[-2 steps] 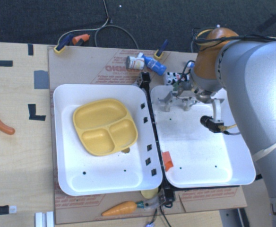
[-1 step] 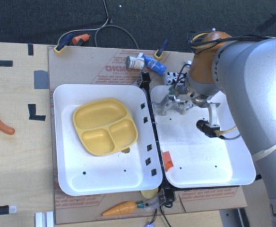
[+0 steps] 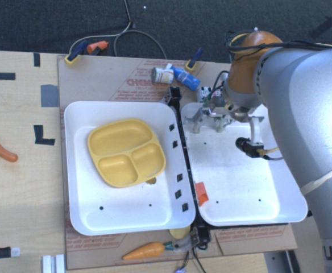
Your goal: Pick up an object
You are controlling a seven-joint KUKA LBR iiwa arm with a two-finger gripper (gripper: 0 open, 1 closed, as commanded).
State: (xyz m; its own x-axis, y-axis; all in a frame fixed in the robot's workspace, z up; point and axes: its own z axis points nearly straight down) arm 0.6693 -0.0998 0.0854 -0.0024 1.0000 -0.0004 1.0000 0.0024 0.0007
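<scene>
The pincer hovers low at the right white bin's eleven-o'clock corner; whether it is clenched or released, I cannot tell. The yellow three-compartment plastic plate lies in the left white bin, toward nine o'clock. It looks light, stiff and slick, best gripped by its raised rim.

A divided plate lies in the left bin; right bin alongside.

Two white bins side by side, one yellow divided plate in the nine o'clock bin, one toy carrot at six o'clock, one toy sausage far toward nine o'clock.
</scene>
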